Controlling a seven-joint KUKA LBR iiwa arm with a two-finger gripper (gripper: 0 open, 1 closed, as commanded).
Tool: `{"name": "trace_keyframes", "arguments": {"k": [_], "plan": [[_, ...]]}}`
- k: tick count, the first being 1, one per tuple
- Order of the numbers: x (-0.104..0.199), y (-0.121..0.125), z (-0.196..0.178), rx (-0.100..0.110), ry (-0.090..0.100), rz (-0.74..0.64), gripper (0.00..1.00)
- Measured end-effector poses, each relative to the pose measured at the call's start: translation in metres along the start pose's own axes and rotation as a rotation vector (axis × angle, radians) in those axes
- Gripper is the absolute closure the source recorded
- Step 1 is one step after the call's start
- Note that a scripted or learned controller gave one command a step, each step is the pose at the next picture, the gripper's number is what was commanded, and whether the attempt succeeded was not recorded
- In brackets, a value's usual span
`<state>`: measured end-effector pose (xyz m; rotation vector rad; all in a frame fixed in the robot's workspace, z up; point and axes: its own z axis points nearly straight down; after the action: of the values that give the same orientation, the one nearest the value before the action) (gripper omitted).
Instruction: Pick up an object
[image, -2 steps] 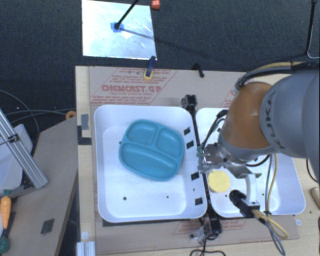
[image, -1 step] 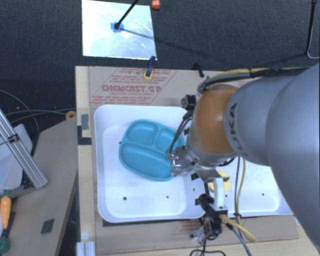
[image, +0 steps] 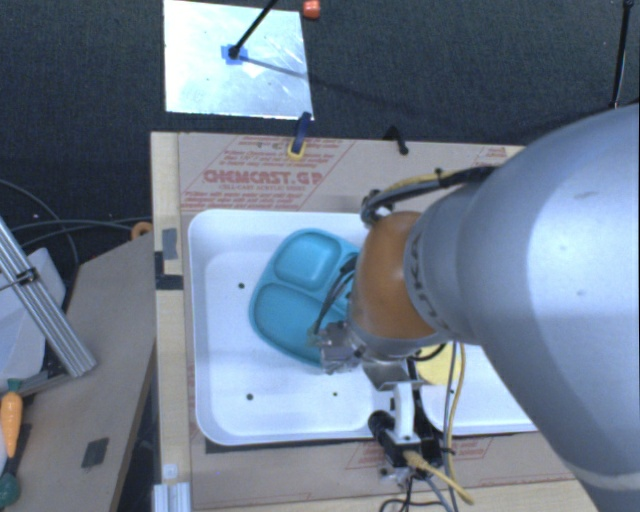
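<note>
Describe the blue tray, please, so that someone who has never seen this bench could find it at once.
Start at the white bin on the left of the bench, in front of the brown board with red lettering. The blue tray lies in the bin's middle, its right edge hidden under the arm's orange band. It is the only turquoise thing there, with two shallow compartments moulded into it.

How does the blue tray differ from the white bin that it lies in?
The blue tray is teal and split into compartments; the white bin is white with one flat floor. The tray is smaller and lies inside the bin. The tray sits turned at an angle, while the bin lies square to the bench. Both are shallow with rounded corners.
</note>
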<state>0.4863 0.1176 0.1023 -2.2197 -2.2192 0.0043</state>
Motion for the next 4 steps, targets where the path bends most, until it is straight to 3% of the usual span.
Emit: {"name": "trace_keyframes", "arguments": {"k": [1,2,3,4], "plan": [[-0.002,0.046,0.015,0.0,0.004,-0.004,1.0],[-0.037,0.189,-0.092,-0.028,-0.001,-0.003,1.0],[0.056,0.182,-0.096,-0.008,0.005,-0.012,1.0],[0.063,0.181,-0.034,-0.002,0.0,-0.006,1.0]]}}
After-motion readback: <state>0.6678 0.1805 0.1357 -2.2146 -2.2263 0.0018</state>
